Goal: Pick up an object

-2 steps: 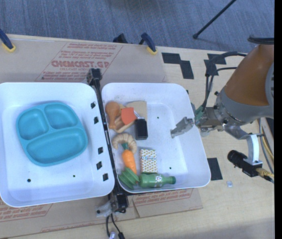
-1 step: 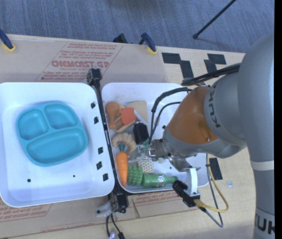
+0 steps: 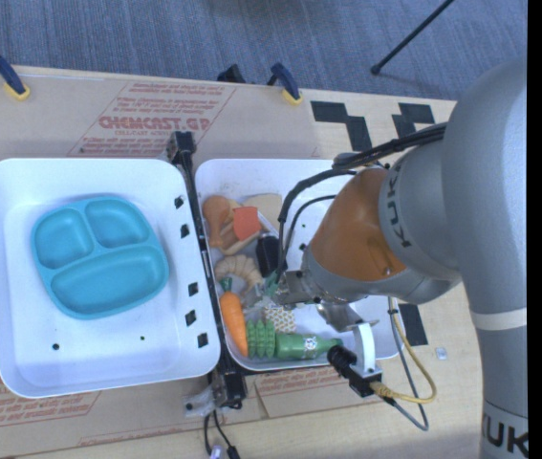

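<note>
Starting at the left, we see the left bin (image 3: pixel 3 256) holding a blue divided plate (image 3: pixel 100 254) whose three compartments have nothing in them. Between the two bins runs a black divider strip (image 3: pixel 197 256). In the right bin (image 3: pixel 215 175) the toy food lies crowded along its left and near sides: a tan bread-like piece (image 3: pixel 218 215) at the far left corner, an orange-red block (image 3: pixel 246 224) touching it, a pale ridged piece (image 3: pixel 235 271) nearer to us, then a carrot (image 3: pixel 234 324) lying along the left wall, and beside it a green corn-like cob (image 3: pixel 262 339) and a green bottle-shaped item (image 3: pixel 304 346) along the near wall. Further right, the arm (image 3: pixel 423 237) with its orange band (image 3: pixel 352 232) hangs over the middle of that bin, and the gripper (image 3: pixel 272 290) appears to reach down into the cluster, just right of the pale ridged piece and just far of the cob. The wrist covers the tool, so we cannot tell how it stands or whether anything sits in it. We judge the task to be at the descent or grasp stage: no object appears raised clear of the bin, so the pick is not shown as done. What remains, as far as we can judge, is securing one piece and lifting it away from its neighbours, which lie close enough that a grasp could nudge them.
</note>
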Robot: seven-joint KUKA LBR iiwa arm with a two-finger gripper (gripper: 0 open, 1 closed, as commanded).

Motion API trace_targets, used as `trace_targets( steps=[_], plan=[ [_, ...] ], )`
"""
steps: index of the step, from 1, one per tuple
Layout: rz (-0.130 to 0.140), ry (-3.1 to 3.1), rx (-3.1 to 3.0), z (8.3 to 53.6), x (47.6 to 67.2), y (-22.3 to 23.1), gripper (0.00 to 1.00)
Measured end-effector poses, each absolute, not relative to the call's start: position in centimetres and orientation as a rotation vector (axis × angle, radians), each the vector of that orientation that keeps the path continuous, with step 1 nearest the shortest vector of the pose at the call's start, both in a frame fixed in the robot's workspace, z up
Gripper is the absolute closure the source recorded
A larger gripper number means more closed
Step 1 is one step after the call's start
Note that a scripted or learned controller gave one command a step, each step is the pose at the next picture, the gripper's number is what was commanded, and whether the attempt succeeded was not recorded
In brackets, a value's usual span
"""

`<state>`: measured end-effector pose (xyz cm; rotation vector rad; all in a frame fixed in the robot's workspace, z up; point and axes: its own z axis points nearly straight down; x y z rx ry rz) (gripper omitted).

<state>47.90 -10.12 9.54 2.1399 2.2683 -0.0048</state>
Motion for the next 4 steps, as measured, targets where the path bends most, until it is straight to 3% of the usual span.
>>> trace_targets(
  steps=[1,2,4],
  plan=[
    [-0.005,2.785,1.415,9.44,47.98,-11.53,0.0],
    [-0.019,2.855,1.265,9.49,48.72,-10.84,0.0],
    [-0.016,2.895,1.165,9.48,47.96,-10.62,0.0]
  ],
)
